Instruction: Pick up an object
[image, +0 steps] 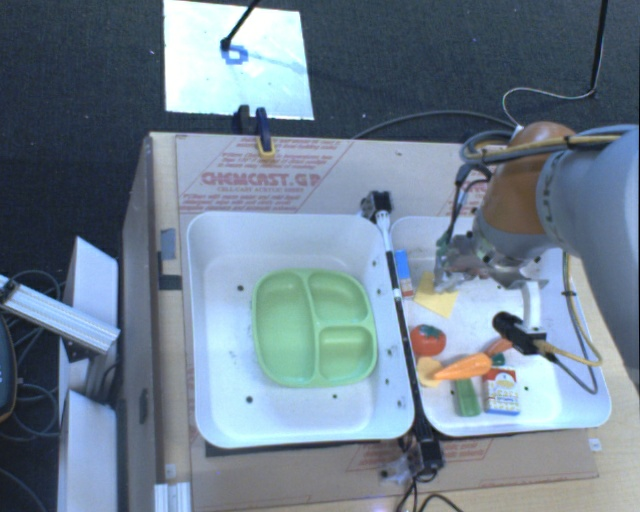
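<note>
The gripper (449, 266) hangs low over the back left part of the right bin (580, 395), with the arm coming in from the right. Its tip is just above the back edge of a flat yellow piece (437, 299). In front of that lie a red tomato (428, 340), an orange carrot (467, 366), a green stick (466, 397) and a small red and white box (502, 390). A blue and white item (402, 270) lies along the bin's left wall. I see nothing held.
A green divided plate (314, 327) lies in the middle of the left bin (215, 300). A black ridge (396, 300) runs between the two bins. Cables trail behind the right bin.
</note>
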